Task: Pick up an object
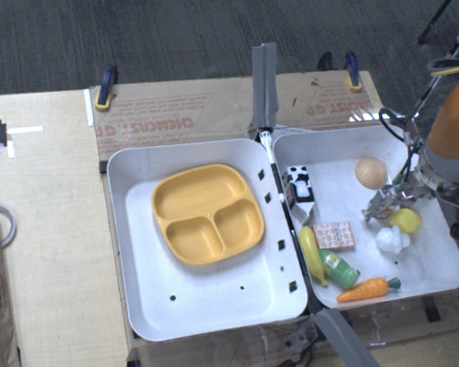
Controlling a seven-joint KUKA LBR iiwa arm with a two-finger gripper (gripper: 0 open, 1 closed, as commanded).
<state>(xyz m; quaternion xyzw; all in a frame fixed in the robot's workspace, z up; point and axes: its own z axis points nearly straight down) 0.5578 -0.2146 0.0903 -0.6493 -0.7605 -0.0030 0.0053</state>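
**A:** Why is the tool (379,207) so low in the right bin (433,280)?

**B:** My guess is that it's lining up a pick. It sits among the loose items there, just beside the yellow lemon (405,220) and above the white ball (392,240). The tan egg-shaped object (370,172) lies a little further back.

**A:** Is it pinching anything?

**B:** I cannot tell. The metal tips blur together at this slant, and nothing is clearly caught between them. The lemon is touching or nearly touching the tool, but it looks to be resting on the bin floor.

**A:** And the rest of that bin?

**B:** A banana (309,251) and a green bottle (339,268) lie along the left wall, with a small patterned box (335,235) beside them, a black-and-white toy (298,186) behind, and a carrot (364,290) at the front edge. They're well apart from the tool, so probably not the target.

**A:** The left bin (143,292)?

**B:** It holds a yellow divided plate (208,213), likely a drop-off spot. Both bins sit on the bench (49,236).
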